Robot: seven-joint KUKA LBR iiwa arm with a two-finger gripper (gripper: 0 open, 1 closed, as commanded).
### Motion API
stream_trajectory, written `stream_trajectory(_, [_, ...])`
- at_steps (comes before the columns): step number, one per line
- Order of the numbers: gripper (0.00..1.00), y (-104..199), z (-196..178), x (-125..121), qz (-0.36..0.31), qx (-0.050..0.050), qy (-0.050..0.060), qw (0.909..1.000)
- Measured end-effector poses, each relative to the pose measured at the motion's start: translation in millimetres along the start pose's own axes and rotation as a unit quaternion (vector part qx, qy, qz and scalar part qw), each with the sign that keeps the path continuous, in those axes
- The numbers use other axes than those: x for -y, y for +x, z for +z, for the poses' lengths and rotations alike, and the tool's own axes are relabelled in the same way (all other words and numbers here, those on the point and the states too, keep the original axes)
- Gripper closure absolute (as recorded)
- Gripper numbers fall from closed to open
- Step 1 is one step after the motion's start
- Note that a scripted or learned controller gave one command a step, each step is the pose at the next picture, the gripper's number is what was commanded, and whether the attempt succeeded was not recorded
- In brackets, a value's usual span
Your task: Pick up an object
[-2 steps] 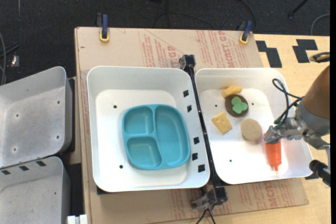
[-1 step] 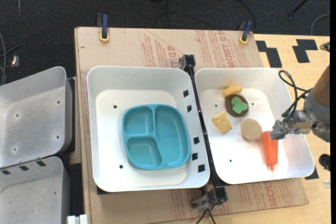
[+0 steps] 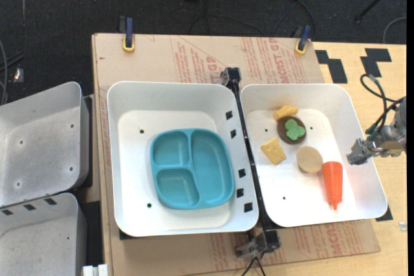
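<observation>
Hovering at the right white bin's (image 3: pixel 362 114) right rim, your gripper (image 3: pixel 359 153), fingers unreadable, had the upright-lying orange plastic carrot (image 3: pixel 332 183) nearest, just inward.

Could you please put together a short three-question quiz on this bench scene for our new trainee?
1. True or false: the teal divided tray lies in the right bin.
2. Which item lies nearest the gripper?
A. the cheese wedge
B. the orange carrot
C. the teal divided tray
3. Fill in: the green piece rests on a ____ disc.

Key
1. False; it lies in the left bin.
2. B.
3. Brown.
</observation>
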State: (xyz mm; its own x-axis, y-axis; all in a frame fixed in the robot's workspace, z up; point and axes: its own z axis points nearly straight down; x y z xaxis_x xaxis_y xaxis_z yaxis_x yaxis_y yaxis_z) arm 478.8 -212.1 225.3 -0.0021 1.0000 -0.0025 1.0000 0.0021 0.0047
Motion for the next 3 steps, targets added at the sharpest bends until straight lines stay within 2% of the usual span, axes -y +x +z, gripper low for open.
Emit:
stream_trajectory(1, [1.00, 0, -19, -1, 0.000, 0.000, 0.001, 1.0000])
stream_trajectory(2, [1.00, 54, -7, -23, -0.002, -0.002, 0.003, 1.0000])
stream_trajectory(3, [1.00, 105, -17, -46, -0.003, -0.002, 0.001, 1.0000])
